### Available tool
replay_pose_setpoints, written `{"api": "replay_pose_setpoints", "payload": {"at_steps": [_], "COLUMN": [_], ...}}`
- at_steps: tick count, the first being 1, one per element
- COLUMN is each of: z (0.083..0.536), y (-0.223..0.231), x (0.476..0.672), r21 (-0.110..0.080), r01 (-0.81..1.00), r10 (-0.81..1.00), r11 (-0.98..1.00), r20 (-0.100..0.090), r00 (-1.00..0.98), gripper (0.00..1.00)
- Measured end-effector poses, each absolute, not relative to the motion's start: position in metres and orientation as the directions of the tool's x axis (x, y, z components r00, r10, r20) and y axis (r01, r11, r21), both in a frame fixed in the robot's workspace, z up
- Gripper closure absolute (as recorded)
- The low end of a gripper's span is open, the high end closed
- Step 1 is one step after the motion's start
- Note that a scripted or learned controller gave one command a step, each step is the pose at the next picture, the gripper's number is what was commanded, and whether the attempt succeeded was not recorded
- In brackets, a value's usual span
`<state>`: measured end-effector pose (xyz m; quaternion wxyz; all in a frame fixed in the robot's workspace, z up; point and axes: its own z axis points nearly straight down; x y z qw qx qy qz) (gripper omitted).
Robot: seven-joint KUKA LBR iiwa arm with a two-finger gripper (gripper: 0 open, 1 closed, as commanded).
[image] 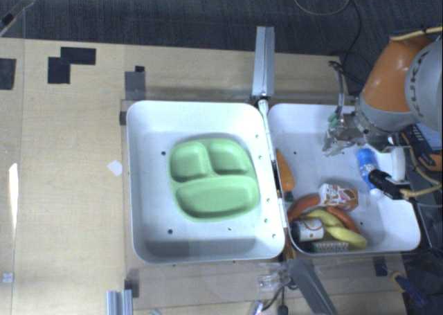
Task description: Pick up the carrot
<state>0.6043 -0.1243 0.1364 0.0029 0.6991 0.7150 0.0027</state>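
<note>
Camera view, looking down on a wooden surface [62, 189] with two white bins: the left bin [149, 168] holds a green divided tray [211, 178], and the carrot [284, 172] lies in the right bin [304, 127] against its left wall, long axis running from the far side toward the near side, parallel to the divider. Just nearer than the carrot sits a cluster of a red sausage-like piece [303, 204], a banana [339, 232] and a small carton [338, 196], with a blue bottle [367, 165] to the right. The hand [339, 142] hangs over the bin's far right part, well apart from the carrot, holding nothing; whether it is wide or narrow cannot be told.
</note>
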Motion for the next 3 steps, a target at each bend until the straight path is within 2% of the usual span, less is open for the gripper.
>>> {"api": "replay_pose_setpoints", "payload": {"at_steps": [1, 2, 3], "z": [0.107, 0.089, 0.100], "y": [-0.203, -0.163, -0.133], "x": [0.573, 0.633, 0.637], "r21": [0.007, 0.011, 0.005], "r01": [0.998, 0.995, 0.977], "r10": [0.998, 0.995, 0.977], "r11": [-0.070, 0.097, 0.214], "r20": [0.002, -0.003, -0.002], "r00": [0.070, -0.097, -0.214], "gripper": [1.00, 1.00, 1.00]}}
